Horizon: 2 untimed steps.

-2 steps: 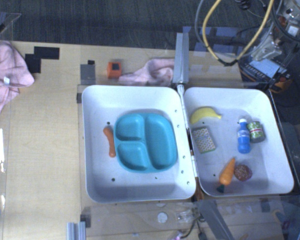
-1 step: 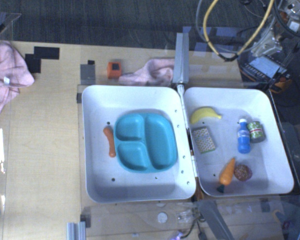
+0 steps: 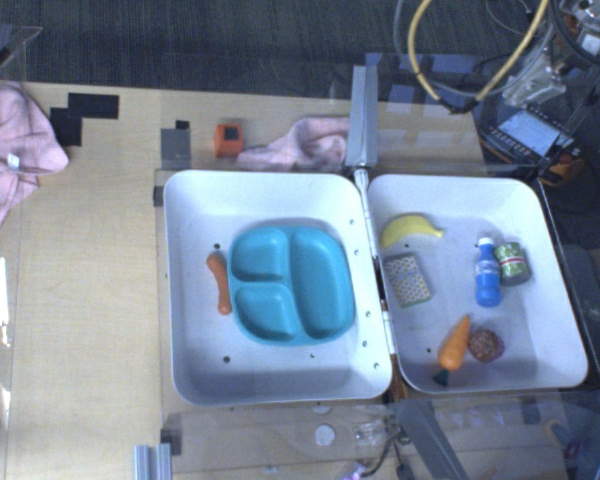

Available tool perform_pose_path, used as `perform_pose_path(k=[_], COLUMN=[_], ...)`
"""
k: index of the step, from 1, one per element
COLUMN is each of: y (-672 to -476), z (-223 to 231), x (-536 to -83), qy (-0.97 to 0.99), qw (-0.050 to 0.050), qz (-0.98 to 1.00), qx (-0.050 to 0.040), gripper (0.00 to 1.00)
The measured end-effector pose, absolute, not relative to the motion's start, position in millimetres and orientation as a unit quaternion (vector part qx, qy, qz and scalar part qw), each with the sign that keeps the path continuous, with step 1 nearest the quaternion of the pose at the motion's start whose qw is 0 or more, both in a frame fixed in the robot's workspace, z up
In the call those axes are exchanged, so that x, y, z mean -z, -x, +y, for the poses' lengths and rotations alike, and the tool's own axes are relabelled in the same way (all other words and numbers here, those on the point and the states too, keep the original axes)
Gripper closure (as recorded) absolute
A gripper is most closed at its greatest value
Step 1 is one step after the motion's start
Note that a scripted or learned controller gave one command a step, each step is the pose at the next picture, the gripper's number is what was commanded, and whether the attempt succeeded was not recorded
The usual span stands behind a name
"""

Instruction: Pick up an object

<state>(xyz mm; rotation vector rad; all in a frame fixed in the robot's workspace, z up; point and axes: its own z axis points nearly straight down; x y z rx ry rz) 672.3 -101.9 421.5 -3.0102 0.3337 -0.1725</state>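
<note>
The right bin (image 3: pixel 550 258) holds a yellow banana (image 3: pixel 410 230), a patterned flat pad (image 3: pixel 408 278), a blue bottle (image 3: pixel 488 273), a green can (image 3: pixel 512 264), an orange carrot (image 3: pixel 456 342) and a small dark red round item (image 3: pixel 485 344). In the left bin (image 3: pixel 190 228) lie a blue divided plate (image 3: pixel 292 283) and a thin orange stick-shaped item (image 3: pixel 220 282). My gripper (image 3: pixel 536 80) hangs at the top right, beyond the far edge of the right bin and well above the objects. Nothing is seen in it.
A pink cloth (image 3: pixel 15 153) lies at the bench's far left and another (image 3: pixel 298 146) behind the left bin, next to a small orange block (image 3: pixel 228 138). Yellow cables (image 3: pixel 420 58) and a screen (image 3: pixel 530 133) sit behind the right bin. A metal divider (image 3: pixel 360 118) stands between the bins.
</note>
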Motion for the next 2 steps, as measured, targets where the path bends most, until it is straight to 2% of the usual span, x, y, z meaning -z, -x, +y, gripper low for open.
perform_pose_path(k=[2], y=[-678.1], z=[-103.6], x=[-438.8], qy=[0.989], qw=[0.066], qz=[0.115], qx=[0.065], gripper=[1.0])
